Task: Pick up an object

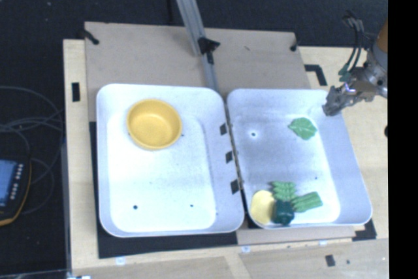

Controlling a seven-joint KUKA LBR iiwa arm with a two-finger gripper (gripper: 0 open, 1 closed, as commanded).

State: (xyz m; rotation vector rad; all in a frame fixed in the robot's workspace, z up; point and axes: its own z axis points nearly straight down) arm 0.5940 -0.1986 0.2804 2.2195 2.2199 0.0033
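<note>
gripper (333,103) at right bin's (339,160) far corner | fingers: can't tell | leaf (303,128) nearest, lying free, likely target

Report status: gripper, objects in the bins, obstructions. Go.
Gripper at right bin's top-right corner, holding nothing visible. Nearest: green leaf piece. Green-and-yellow cluster at near edge; yellow bowl in left bin. Nothing in the way.

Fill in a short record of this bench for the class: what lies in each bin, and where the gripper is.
left bin: one yellow bowl, upright, near the far left corner
right bin: green leaf lying alone near the far side; cluster at the near edge of pale yellow piece, green toy, dark teal piece
gripper: above the right bin's far right corner, apart from all items
</note>
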